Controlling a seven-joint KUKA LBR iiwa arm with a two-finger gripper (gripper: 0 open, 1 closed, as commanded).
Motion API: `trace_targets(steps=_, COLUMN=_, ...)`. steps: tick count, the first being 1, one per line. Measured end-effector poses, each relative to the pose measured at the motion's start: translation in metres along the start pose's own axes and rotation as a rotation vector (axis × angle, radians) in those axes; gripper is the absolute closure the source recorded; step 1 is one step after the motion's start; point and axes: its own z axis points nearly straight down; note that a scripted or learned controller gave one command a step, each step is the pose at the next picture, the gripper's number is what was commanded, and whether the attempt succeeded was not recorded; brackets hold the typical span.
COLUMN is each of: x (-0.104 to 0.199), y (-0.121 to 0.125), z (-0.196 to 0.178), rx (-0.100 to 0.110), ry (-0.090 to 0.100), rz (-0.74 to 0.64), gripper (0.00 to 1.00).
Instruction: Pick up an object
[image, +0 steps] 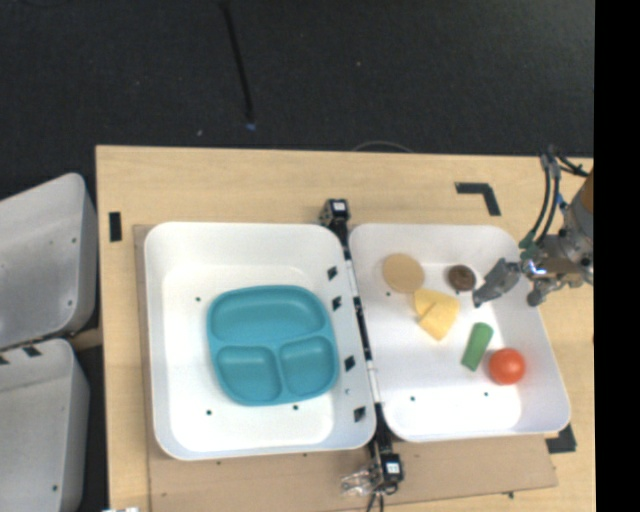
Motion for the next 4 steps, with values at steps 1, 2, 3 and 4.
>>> trace_targets(steps=1, x=0.0, y=0.002, z=-0.005, rx=-0.01, ry=-0.003, rz=-0.002, gripper=0.0)
trace_targets(steps=2, x=0.006, y=-0.001, z=0.054, rx=-0.006, ry=-0.002, rz=0.0, gripper=0.0)
trace_targets(steps=3, x=0.009, y=-0.007, z=0.114, rx=-0.005, ry=-0.002, rz=0.001, gripper=0.0)
trace_targets(steps=4, x=0.014, y=-0.01, z=0.174, rx=-0.005, ry=-0.002, rz=0.003, gripper=0.0)
